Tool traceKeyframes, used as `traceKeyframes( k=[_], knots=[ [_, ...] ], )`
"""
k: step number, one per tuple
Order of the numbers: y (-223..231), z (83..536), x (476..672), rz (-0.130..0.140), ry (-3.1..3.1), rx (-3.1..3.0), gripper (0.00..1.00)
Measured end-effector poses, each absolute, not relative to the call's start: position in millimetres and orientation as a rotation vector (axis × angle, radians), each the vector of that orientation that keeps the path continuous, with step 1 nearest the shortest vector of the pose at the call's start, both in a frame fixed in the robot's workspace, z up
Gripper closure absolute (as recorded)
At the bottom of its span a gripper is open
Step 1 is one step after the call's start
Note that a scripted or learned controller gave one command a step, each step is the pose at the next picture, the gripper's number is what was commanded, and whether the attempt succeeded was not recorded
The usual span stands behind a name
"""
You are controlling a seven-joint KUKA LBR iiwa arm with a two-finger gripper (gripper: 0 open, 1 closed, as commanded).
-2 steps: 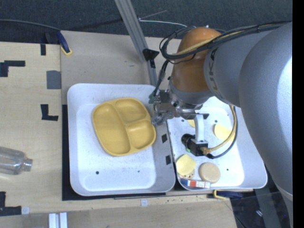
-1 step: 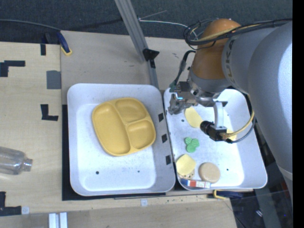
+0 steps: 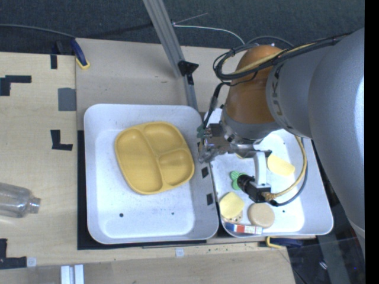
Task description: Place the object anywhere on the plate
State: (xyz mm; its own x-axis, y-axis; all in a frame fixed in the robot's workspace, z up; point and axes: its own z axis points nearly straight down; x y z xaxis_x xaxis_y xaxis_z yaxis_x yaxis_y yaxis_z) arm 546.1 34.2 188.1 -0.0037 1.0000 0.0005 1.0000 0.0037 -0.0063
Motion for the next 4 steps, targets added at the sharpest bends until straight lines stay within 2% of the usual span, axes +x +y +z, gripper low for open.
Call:
traceKeyframes(
  k=[1,2,3,4],
  knots=[
    [94.1,261.3,596.4,-0.012,-2.234,-2.215,1.0],
    [52.8,233.5,565.4,0.009,-2.217,-2.223,1.0],
    [10.1,230.5,539.1,0.008,-2.216,-2.225,1.0],
    [44.1,239.9,502.5,0.003,-2.224,-2.213,1.0]
  ],
)
